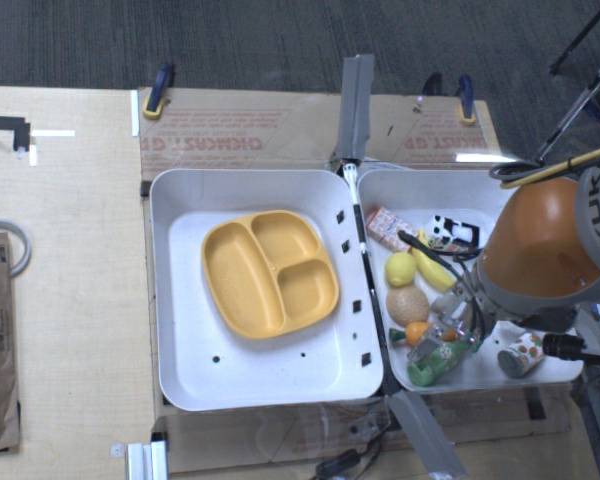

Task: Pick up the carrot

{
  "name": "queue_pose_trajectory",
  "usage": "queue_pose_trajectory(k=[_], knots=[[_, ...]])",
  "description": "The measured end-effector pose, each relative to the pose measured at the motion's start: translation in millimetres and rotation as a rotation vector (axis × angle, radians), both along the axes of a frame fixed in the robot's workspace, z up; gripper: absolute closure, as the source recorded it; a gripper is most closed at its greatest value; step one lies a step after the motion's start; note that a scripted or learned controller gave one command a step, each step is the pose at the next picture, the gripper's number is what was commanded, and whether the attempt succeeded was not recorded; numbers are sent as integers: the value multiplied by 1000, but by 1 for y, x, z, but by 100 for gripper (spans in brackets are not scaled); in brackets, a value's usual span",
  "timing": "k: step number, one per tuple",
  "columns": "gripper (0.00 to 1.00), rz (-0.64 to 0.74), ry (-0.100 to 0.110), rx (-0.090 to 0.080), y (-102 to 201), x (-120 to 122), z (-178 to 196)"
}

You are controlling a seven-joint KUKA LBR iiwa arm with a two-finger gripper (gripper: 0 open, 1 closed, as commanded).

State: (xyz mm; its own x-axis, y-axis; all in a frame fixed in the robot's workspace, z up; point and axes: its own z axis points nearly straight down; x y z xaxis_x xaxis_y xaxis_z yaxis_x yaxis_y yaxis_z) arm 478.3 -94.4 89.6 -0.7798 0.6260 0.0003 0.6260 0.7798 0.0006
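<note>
The carrot (pixel 418 334) is a small orange piece with a green top (pixel 436 364), lying near the front left of the right bin (pixel 480 171). My gripper (pixel 454 320) hangs low just to the right of the orange part and seems to touch or overlap it. The arm's orange band (pixel 542 244) covers much of the bin's right half and hides what lies under it.
A yellow divided plate (pixel 270 271) lies in the left bin (pixel 180 298). Around the carrot are a tan round item (pixel 407 303), a lemon (pixel 401 268), a banana (pixel 436 271), a pink packet (pixel 387 227) and a small patterned cup (pixel 520 355).
</note>
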Motion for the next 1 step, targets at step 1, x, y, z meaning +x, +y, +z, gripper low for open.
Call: queue_pose_trajectory(k=[1], knots=[[0,150,2,0,-15,1,117]])
